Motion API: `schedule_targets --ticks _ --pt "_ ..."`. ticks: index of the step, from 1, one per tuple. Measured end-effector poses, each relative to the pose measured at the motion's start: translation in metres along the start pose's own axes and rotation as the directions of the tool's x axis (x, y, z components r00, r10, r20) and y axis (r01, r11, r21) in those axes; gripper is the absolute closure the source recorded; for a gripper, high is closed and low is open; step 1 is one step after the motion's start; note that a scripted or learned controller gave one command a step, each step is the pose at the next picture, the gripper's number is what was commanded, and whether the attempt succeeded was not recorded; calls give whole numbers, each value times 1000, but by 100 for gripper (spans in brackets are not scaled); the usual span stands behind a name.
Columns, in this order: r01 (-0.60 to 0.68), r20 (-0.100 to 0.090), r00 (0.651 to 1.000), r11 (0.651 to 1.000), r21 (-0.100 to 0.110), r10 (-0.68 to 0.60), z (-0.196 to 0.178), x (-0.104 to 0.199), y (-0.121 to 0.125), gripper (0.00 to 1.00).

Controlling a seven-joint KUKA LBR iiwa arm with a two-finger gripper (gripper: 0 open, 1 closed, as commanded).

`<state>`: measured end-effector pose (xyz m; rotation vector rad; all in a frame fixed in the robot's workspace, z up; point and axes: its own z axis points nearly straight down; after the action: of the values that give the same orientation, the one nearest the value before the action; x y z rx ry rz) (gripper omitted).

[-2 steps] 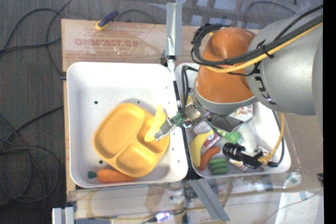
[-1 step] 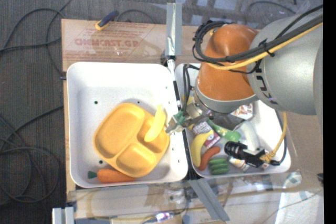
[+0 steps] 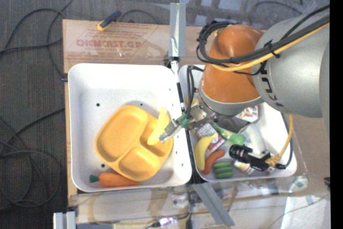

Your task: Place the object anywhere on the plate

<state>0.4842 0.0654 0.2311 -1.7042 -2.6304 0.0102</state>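
Fingers of the gripper (image 3: 170,130) pinched a pale yellow banana-like piece (image 3: 159,126), holding it tilted over the right edge of the yellow plate (image 3: 126,139), apparently ready to set down. The plate lay in the left bin (image 3: 88,88), a carrot (image 3: 113,180) beside its front edge; toy foods crowded the right bin (image 3: 284,166).

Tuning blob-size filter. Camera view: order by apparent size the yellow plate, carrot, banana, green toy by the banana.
1. yellow plate, by far
2. carrot and banana: look alike, banana partly covered, so unranked
3. green toy
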Motion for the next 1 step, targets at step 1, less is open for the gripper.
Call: schedule_targets --ticks 1 --pt "-1 -1 1000 1000 4 1 -7 0 0 100"
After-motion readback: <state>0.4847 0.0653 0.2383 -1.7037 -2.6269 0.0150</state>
